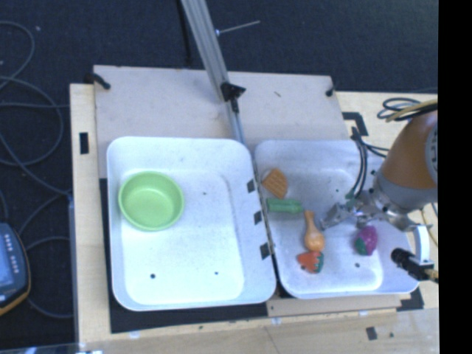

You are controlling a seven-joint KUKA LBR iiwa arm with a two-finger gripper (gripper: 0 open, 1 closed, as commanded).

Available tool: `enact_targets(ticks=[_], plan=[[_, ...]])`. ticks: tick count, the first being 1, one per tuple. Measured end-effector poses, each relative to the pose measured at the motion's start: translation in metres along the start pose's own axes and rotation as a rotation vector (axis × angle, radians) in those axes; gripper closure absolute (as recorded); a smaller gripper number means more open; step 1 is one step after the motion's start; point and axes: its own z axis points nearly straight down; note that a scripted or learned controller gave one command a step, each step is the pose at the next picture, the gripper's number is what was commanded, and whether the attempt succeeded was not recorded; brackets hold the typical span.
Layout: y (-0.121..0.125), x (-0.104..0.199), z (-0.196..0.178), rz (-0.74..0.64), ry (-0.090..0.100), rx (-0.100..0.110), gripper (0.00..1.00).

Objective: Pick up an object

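One arm (409,161) (from right) overhangs right bin (310,157).

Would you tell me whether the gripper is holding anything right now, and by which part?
Nothing shows between the fingers of the gripper; it hangs over the right bin, beside the orange pear-shaped toy.

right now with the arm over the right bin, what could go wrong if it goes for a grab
1. The gripper hangs between the yellow-orange toy and the purple toy, over neither, so closing here may catch nothing.
2. The small toys in the right bin lie close together; a descent could knock the red toy or green piece aside.
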Motion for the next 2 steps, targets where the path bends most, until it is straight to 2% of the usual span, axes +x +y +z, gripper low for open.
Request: enact_targets(ticks=[1,2], plan=[[0.001,-0.001,-0.012,0.004,0.0,-0.005,1.0],[-0.002,-0.004,-0.057,0.005,0.002,-0.005,1.0]])
